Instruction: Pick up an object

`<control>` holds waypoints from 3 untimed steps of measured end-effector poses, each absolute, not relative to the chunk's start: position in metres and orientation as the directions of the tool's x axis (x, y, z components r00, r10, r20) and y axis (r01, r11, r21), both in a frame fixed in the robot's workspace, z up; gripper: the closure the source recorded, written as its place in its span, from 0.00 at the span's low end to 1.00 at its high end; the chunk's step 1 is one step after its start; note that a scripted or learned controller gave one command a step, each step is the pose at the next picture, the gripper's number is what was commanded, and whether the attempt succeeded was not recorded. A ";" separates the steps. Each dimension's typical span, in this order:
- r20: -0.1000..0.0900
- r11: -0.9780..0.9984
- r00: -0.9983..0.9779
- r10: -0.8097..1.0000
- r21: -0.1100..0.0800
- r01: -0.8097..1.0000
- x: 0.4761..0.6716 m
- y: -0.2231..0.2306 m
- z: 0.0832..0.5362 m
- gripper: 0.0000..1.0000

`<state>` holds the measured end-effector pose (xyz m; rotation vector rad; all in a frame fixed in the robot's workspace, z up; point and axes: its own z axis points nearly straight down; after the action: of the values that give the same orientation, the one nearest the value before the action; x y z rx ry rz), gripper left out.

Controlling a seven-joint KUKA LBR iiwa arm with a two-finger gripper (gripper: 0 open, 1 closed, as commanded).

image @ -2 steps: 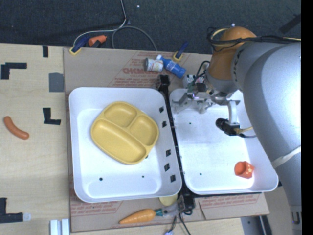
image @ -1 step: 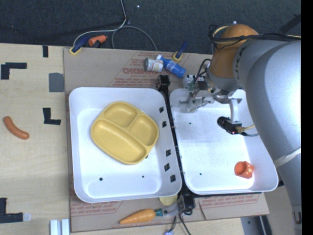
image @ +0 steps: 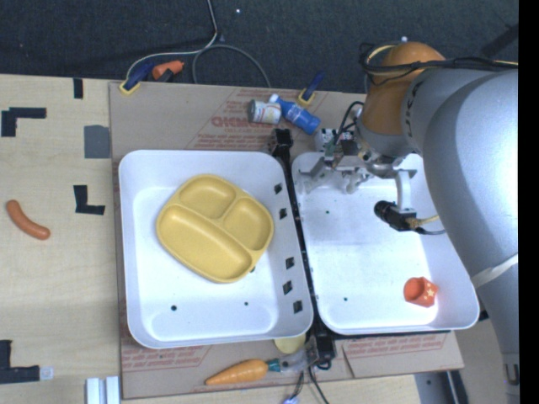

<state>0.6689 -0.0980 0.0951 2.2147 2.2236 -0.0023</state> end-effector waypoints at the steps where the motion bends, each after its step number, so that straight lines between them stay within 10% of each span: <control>1: -0.001 -0.001 0.001 1.000 0.000 1.000 0.668 -0.136 0.114 0.00; 2: -0.004 0.002 -0.002 1.000 0.003 1.000 0.633 -0.103 0.084 0.00; 3: 0.000 0.002 -0.002 1.000 0.003 1.000 0.670 -0.099 0.085 0.00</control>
<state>0.6699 -0.0991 0.0852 2.2179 2.2222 0.0026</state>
